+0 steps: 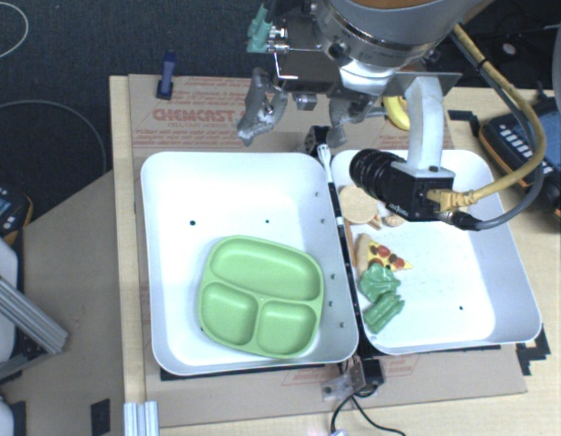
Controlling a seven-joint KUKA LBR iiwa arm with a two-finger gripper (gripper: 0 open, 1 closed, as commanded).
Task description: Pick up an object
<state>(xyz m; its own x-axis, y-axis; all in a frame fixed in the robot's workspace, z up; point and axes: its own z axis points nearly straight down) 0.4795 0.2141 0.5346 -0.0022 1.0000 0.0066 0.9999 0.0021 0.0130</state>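
Arm poised above the toy food

In the right bin (498, 280), at its left edge, lie green beans (381, 296) (likely light, stiff, best pinched mid-length); whether the gripper (330, 139) is open can't be told.

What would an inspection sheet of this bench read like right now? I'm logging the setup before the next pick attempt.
Surface: tan board bearing two shallow white bins, left and right.
Job's things: green three-compartment plastic tray in left bin; green toy vegetables, small pizza-slice toy, tan round piece along right bin's left side.
Clutter: blue clip on board.
Claw: metal claw above board, beyond left bin; holds nothing.
Cables: yellow hose; black cable.
Surroundings: dark carpet.
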